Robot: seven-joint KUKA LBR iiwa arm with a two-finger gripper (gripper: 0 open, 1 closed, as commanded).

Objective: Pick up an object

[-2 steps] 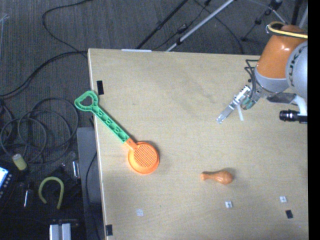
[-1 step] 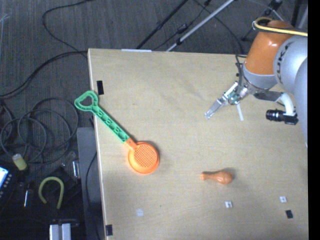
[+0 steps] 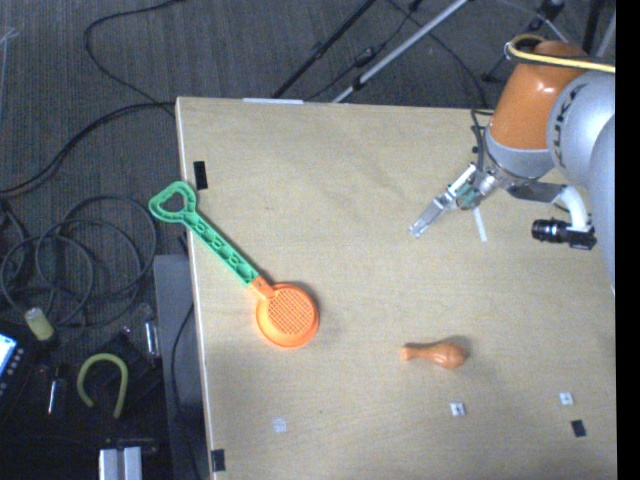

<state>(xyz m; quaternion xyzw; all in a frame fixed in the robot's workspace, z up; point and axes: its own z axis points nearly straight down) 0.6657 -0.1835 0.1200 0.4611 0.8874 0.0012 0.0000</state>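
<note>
A toy sieve lies on the tan bench top [image 3: 330, 168] at the left, with an orange round head [image 3: 286, 315] and a green handle [image 3: 208, 233] that runs up and left over the bench edge. A small orange drumstick-shaped toy [image 3: 437, 353] lies lower right of the middle. My gripper [image 3: 449, 230] hangs at the right, above the bench and well up from the orange toy. Its two thin fingers [image 3: 432, 214] are spread open with nothing between them. The arm's orange band [image 3: 530, 98] shows above the wrist.
Small square markers [image 3: 457, 408] dot the bench near its front edge and at the left rim [image 3: 201, 175]. Cables [image 3: 60, 258] and a green hook [image 3: 100, 378] lie on the floor to the left. Tripod legs [image 3: 420, 28] cross the floor behind the bench.
</note>
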